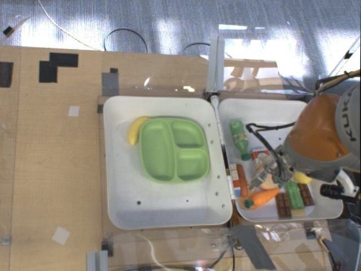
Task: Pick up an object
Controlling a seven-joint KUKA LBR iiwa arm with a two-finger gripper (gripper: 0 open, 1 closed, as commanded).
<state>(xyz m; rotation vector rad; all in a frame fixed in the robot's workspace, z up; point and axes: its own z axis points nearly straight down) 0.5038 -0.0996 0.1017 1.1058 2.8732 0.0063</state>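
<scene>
Now | arm (324,134) bent low over right bin (333,210) | pincer (266,174) above carrot (260,198) | grip state: cannot tell

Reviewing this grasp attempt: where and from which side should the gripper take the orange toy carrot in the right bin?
Probably across the middle of the orange toy carrot, coming from above. It lies flat near the right white bin's front edge, its length slanting across the view, so fingers should close across its narrow width. The brown and green blocks beside its thicker end crowd that side; the middle looks freer.
</scene>
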